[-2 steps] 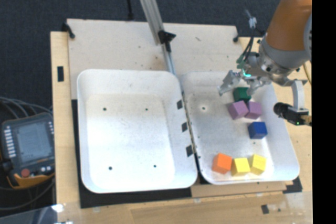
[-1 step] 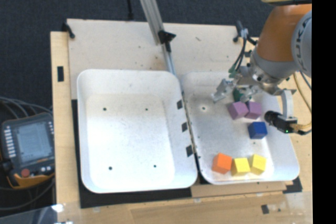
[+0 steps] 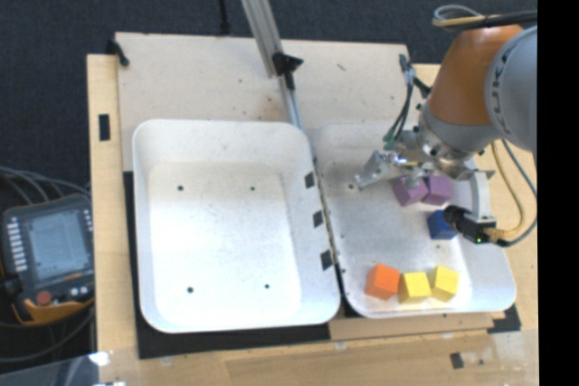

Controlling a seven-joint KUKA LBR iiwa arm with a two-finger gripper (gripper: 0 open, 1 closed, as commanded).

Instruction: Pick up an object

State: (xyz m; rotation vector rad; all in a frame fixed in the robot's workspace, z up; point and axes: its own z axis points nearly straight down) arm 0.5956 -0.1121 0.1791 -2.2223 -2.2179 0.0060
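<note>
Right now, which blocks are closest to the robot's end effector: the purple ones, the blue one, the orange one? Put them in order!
Seen from the camera above, counting from the end effector:
1. Purple blocks, right beside it, in the upper part of the right bin.
2. Blue block, further toward the bin's right edge.
3. Orange block, down at the bin's front edge, next to the yellow blocks.
</note>
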